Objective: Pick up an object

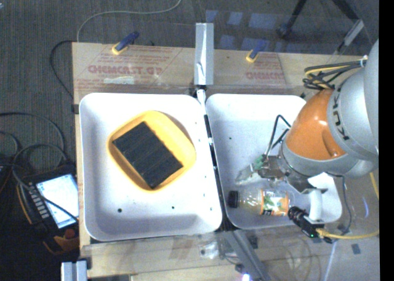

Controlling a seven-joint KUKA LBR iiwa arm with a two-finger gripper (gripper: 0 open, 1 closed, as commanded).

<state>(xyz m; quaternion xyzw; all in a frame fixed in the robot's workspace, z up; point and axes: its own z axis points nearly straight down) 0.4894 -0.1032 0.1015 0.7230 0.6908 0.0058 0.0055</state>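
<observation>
Hidden beneath the arm's (pixel 345 120) orange band and grey wrist, the end effector (pixel 274 169) reaches down into the right bin, and whether it is open or closed cannot be told, since the wrist covers most of it.

Going from the left: a tablet-like device (pixel 55 198) with a lit screen lies on the floor beside the tabletop (pixel 141 67), among dark cables. The left bin (pixel 98 212) holds a yellow dish (pixel 178 132) that sits tilted, with a dark ribbed pad (pixel 148 154) lying inside it. On the brown board behind the bins, a blue and yellow clamp (pixel 124 42) sits at the far left side, a grey metal bracket (pixel 203 58) stands above the seam between the two bins, and a second clamp (pixel 256 50) sits further right.

The right bin (pixel 246 114) holds a clear plastic bottle (pixel 261 201) lying on its side near the front edge, its black cap (pixel 233 198) pointing left and an orange label around its middle. The bottle lies just below the end effector, close to it; contact between them cannot be made out. A white piece (pixel 317 197) of the tooling sits to the right of the bottle, with a yellow cable (pixel 345 235) trailing beyond it
</observation>
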